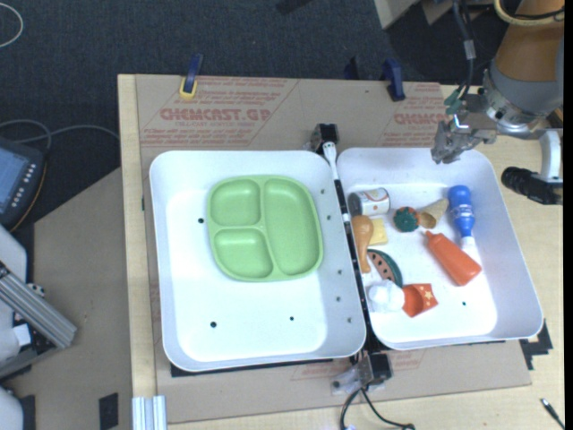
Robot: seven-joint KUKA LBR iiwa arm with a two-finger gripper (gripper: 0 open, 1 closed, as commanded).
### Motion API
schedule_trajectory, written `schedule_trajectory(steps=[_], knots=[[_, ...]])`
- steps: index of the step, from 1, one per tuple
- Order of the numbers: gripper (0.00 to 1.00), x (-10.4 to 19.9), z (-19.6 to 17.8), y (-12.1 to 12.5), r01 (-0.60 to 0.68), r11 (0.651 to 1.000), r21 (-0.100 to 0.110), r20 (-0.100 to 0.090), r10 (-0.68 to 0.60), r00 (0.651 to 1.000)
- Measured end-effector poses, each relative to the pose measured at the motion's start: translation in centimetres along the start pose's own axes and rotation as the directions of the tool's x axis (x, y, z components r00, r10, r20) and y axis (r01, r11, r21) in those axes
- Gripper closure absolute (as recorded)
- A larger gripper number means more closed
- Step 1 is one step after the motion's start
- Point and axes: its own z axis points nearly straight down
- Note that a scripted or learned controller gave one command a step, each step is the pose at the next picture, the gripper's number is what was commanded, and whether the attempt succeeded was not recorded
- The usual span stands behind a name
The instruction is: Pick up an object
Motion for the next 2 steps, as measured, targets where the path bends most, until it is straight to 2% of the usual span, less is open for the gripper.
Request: schedule_trajectory(steps=[1,2], knots=[[1.00,5.6,1.0,-0.4,0.004,1.000,0.007,-0.003,-0.004,1.000],[1.00,9.9,0.4,-0.8,0.004,1.000,0.006,-0.003,-0.004,1.000]])
